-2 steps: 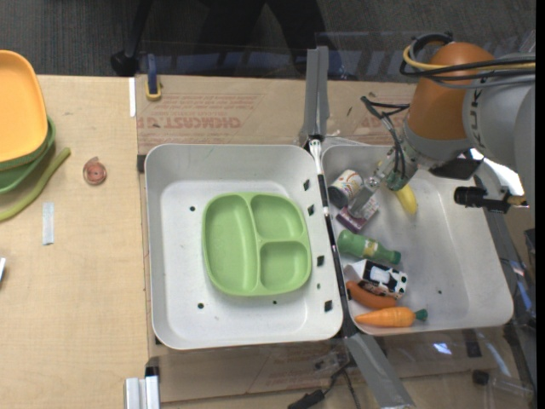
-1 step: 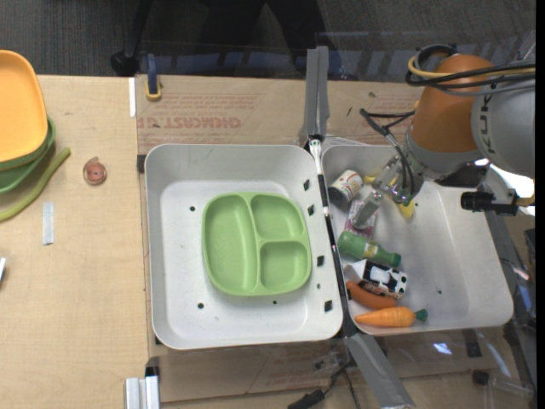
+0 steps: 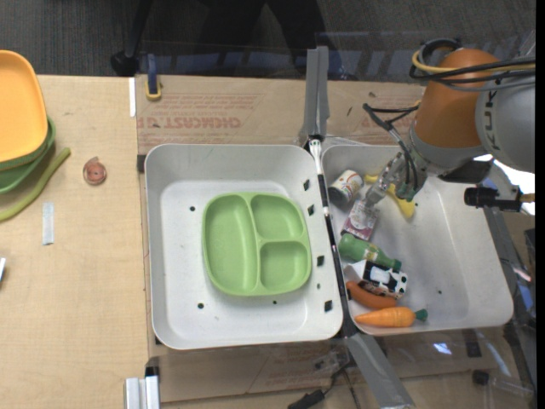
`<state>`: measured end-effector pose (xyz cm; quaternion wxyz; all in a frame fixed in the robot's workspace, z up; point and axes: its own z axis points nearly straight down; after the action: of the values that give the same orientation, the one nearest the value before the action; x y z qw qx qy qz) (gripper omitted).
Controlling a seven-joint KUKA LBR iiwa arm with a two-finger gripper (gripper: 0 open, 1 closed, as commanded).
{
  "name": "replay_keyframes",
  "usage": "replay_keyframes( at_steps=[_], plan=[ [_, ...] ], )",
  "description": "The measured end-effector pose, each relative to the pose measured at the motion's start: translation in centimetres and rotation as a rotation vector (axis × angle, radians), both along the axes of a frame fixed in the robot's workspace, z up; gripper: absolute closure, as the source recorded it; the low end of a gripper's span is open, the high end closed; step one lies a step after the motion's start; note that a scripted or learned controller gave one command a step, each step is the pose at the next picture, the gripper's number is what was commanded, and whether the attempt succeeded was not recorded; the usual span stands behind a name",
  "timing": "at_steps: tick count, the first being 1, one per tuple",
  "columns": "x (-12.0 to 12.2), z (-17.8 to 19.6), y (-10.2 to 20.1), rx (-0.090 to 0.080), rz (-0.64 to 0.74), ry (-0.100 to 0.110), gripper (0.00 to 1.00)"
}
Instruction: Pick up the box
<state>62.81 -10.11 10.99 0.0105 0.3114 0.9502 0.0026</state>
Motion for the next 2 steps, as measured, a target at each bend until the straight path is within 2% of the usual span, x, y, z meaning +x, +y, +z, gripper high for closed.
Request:
replay_keyframes(
  at_steps=[1,2],
  plan=[
    [1.9,8.3,4.3,0.001,0.014,0.018,1.0],
    [-6.1,8.1,5.9,0.005,-0.429,0.022,1.0]
  ],
)
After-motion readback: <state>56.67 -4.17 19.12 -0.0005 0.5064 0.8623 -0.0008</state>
